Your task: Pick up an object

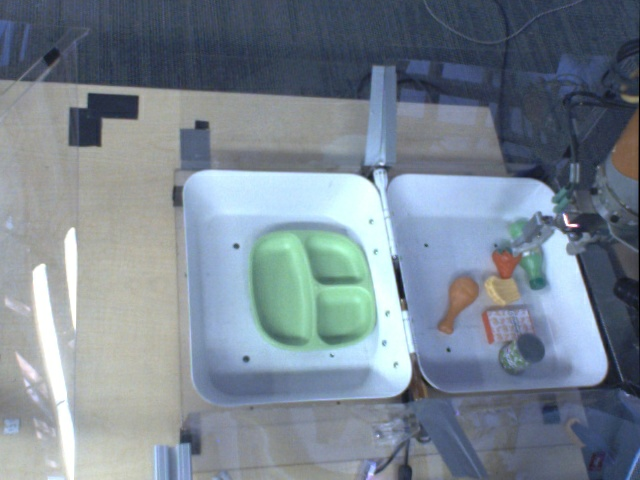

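where tool (540, 226) hovers | above green bottle (533, 265) | right bin (430, 208)

The bench (120, 268) is pale, light-toned wood with a faint grain, marked near its far left by black tape patches (98, 116). Both bins are plain white: the left bin (215, 218) carries a light green compartment tray (312, 286), the right bin (440, 208) a scatter of small colourful things. Among them are a tan-orange drumstick (457, 302), a yellow piece (502, 290), an orange-red carrot (506, 262) with green at its top, a dark green bottle (534, 269), a red and white printed packet (507, 323) and a can (520, 353) with a grey lid and greenish side. The floor (250, 18) beyond is dark blue-grey carpet crossed by a thin pale cable (470, 28).
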`<control>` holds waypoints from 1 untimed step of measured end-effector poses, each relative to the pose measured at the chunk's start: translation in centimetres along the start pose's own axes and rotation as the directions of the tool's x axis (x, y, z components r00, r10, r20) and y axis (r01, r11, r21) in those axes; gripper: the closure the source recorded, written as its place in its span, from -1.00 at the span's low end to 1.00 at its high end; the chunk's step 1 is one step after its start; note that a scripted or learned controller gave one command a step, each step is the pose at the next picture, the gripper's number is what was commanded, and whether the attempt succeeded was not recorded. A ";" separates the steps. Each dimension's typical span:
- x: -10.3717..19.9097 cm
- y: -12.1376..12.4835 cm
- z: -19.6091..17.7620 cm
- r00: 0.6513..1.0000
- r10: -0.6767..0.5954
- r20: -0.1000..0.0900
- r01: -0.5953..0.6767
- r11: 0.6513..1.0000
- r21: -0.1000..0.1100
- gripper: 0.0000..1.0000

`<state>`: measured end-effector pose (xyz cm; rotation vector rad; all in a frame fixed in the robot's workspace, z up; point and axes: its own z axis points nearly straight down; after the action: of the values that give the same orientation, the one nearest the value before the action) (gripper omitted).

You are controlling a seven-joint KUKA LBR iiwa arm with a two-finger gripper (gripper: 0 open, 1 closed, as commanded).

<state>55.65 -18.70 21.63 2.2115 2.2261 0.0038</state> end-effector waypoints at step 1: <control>1.2 4.4 10.9 0.998 0.070 -0.004 -0.070 0.997 -0.022 -1.00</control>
<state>60.10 -17.48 10.74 2.2784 2.1384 0.0321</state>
